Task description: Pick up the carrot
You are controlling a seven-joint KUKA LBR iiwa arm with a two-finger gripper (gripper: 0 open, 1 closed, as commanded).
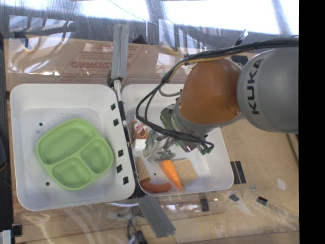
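Carrot [171, 173] lies in the right bin [222, 173], just below the gripper [161, 149] and touching the bread slice [186, 172] on that slice's left. Long axis runs top-left to bottom-right w/ tip toward the sausage [156, 187]. Gripper sits just above carrot's blunt end, not on it; can't tell its state.

The arm [266, 88] is showing a smooth grey casing with black "KUKA" lettering, a rounded orange band [210, 93] above the wrist, and black cables [152, 98] looping beside it. The metal pincer [161, 149] is glinting silver.
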